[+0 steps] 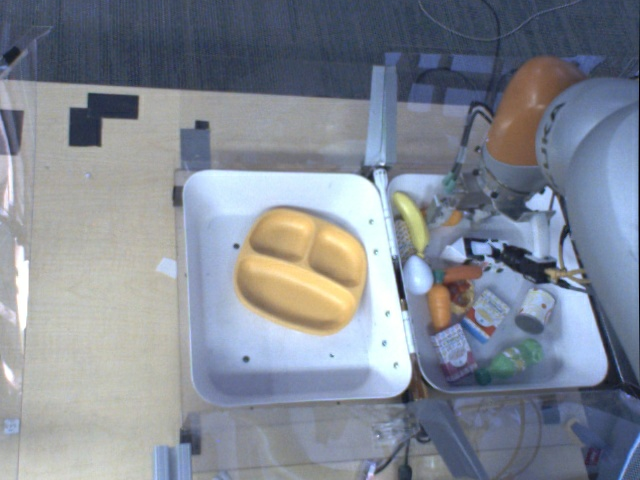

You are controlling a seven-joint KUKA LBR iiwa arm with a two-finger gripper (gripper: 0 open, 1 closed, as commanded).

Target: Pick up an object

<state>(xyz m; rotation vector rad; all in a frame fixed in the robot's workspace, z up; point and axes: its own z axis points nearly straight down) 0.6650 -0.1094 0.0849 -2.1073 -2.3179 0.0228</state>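
The approach step is judged to be in hand. The jaws are held over the far end of the right bin (pixel 575 343), near the banana (pixel 410 220); whether they are apart cannot be told. Next, a descent squarely onto one object is called for.

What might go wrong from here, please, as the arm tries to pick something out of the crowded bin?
The egg, carrot and packet lie crowded together in the right-hand bin, so the claw, at that bin's far end, might catch two things or knock neighbours aside. The banana lies along the bin's wall, probably leaving little room to grip it. The round egg could slip.
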